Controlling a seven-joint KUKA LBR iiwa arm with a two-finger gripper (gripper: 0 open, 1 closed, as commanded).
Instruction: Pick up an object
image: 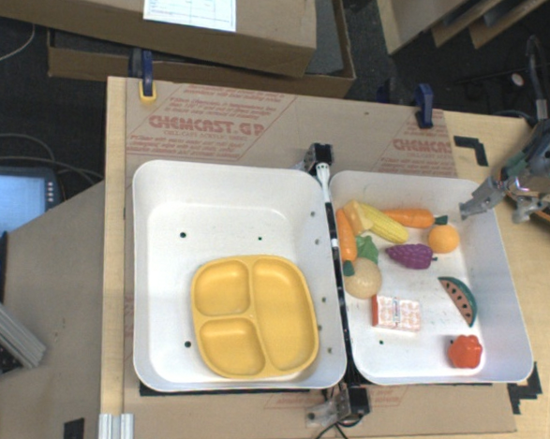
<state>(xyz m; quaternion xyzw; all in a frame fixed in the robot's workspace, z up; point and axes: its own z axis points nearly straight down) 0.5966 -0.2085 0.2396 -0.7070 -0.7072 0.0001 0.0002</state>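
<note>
— Where is the gripper [471, 205]?

— At the right bin's [508, 305] far right corner, just over the rim. Whether it is clenched or released, I cannot tell; nothing shows between its tips.

— And the objects?

— All in that shallow white plastic bin: a yellow toy corn cob [380, 220], two orange carrots and an orange ball [443, 238] by the far edge, a purple bunch [410, 255] mid-bin, a watermelon slice [460, 299] and a red pepper [466, 351] toward the right edge.

— The left bin [160, 253]?

— A yellow three-compartment tray [253, 315] lies near its front edge.
</note>
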